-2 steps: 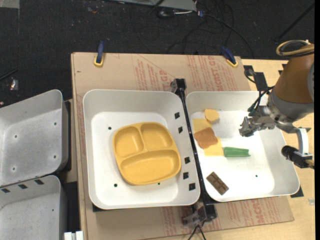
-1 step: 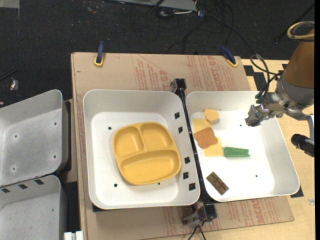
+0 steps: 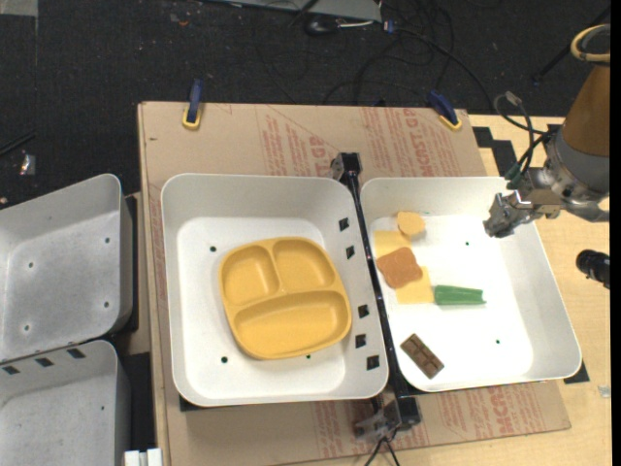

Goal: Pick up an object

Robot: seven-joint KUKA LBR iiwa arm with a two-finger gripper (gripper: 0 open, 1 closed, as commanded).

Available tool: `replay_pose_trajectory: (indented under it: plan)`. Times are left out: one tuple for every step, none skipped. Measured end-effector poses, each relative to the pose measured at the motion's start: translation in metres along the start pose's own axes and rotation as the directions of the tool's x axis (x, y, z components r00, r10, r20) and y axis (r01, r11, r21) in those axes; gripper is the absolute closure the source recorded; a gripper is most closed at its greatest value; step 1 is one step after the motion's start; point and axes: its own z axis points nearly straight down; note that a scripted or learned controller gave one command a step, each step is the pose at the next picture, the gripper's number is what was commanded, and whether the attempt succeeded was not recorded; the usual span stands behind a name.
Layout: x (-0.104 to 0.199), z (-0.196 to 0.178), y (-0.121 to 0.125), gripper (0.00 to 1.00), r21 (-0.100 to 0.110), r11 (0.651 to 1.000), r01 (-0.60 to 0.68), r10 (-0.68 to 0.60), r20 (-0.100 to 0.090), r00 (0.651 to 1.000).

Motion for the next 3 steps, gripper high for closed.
replay_pose_trajectory:
  plan:
    - [0.054, 0.002, 0.0, 1.0, 0.004, 1.0, 0.004, -0.004, -0.002, 1.0]
    - [0.107, 0.015, -0.015, 1.0, 0.006, 1.0, 0.004, -0.004, -0.003, 1.0]
    - [0.162, 0.022, -0.035, 1.0, 0.007, 1.0, 0.005, -0.005, -0.003, 1.0]
